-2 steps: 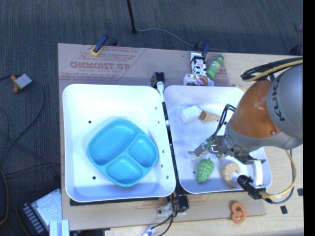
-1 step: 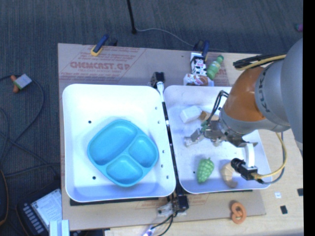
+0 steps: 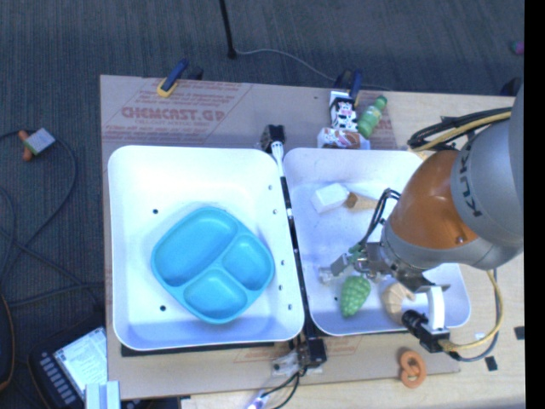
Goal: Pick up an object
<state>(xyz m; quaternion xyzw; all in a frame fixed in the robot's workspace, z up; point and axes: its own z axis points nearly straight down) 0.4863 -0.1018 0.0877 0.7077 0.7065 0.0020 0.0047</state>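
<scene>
A grey KUKA arm (image 3: pixel 485 203) with an orange band (image 3: pixel 430 207) reaches from the right into the right-hand white bin (image 3: pixel 298 228), its gripper (image 3: pixel 358 267) low over the bin floor near the front wall. The finger area is small and partly masked by the wrist, so whether the fingers are spread or closed cannot be told.

Directly in front of the fingers, toward the bin's near wall, lies a green bumpy object (image 3: pixel 355 295), apparently touching or just beside the fingertips; no grasp is visible. Just to the right of the green piece, under the wrist, sits a tan rounded object (image 3: pixel 393 298), partly hidden. To the left of the fingers a small grey piece (image 3: pixel 334 268) rests on the bin floor. Beyond the fingers, toward the far wall, lie a white block (image 3: pixel 329 197) and, touching it on the right, a tan block (image 3: pixel 361 200).

Well to the left of the fingers, in the left-hand bin (image 3: pixel 128 228), sits a blue three-compartment plate (image 3: pixel 213 262). Outside the bins, beyond the far wall of the right one, a small green bottle (image 3: pixel 370 116) and a printed packet (image 3: pixel 341 126) lie on the bench board (image 3: pixel 179 113). An orange ring (image 3: pixel 412 367) lies on the board at the front right corner.
</scene>
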